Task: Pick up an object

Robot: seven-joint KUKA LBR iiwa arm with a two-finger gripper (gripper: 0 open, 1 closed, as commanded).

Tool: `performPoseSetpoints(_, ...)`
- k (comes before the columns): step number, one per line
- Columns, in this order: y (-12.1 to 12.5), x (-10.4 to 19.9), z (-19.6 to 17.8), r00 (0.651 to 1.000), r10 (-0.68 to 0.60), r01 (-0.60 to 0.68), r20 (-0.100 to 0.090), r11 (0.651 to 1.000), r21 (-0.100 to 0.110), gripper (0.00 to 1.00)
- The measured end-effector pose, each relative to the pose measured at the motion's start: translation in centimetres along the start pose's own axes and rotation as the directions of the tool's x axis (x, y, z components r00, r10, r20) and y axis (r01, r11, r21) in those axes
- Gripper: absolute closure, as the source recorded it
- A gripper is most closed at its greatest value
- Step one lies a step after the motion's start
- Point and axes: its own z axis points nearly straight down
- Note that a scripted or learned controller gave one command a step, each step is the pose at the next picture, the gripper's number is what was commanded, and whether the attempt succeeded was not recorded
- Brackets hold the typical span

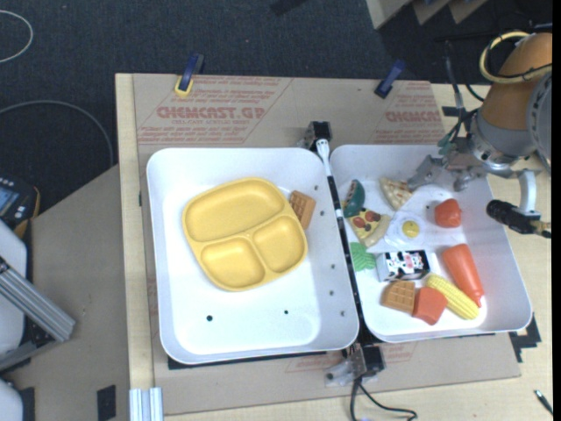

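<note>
My gripper (443,177) hangs over the far part of the right bin (513,244), open, with nothing between its fingers. One finger (423,172) points toward a pizza slice (396,191). Just in front of the gripper lies a red tomato (448,212). Further toys lie in this bin: a fried egg (408,229), a second pizza piece (368,226), a black-and-white carton (405,263), an orange carrot (463,268), a yellow corn cob (453,296), a waffle (399,296) and a red block (429,305).
The left bin (175,305) holds a yellow divided plate (245,232) with a brown waffle piece (302,207) at its right rim. A teal toy (353,197) and a green one (361,257) lie along the right bin's left wall. The arm's grey and orange body (517,95) stands at the far right.
</note>
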Motion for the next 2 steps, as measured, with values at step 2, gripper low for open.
performPoseSetpoints(2, 1.4, -0.1, -6.7, 1.0, 0.002, -0.002, 0.007, 1.0, -0.006, 1.0)
